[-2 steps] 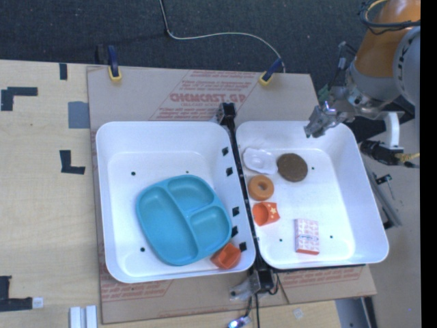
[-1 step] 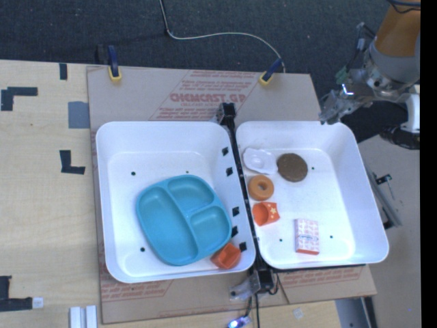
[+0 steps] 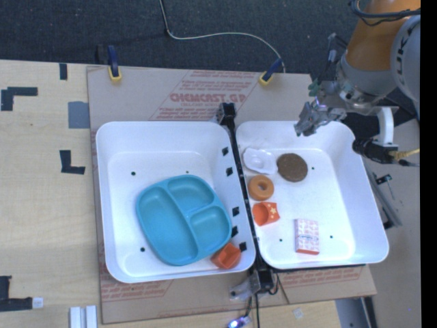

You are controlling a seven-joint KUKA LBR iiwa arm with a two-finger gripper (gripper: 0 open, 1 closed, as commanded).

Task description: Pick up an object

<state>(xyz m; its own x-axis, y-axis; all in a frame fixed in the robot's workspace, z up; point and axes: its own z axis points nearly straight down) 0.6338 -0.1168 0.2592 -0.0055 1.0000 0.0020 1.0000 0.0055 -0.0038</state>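
One pincer [image 3: 309,124] — above right bin's [image 3: 355,203] rim.

Overhead view of two white bins on a table: the left bin [image 3: 109,203] holding a blue divided tray [image 3: 183,219] and an orange piece [image 3: 227,256], the right bin [image 3: 355,217] a brown disc [image 3: 292,167], doughnut [image 3: 261,187], white item [image 3: 257,159] and pink packet [image 3: 306,236], with the pincer [image 3: 308,125] over its far edge.

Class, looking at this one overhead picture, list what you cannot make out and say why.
- Gripper fingers: small and blurred; open or shut cannot be told.
- Orange piece in the left bin: partly tucked under the blue tray.
- Print on the pink packet: too small to read.
- White item: blends into the right bin.
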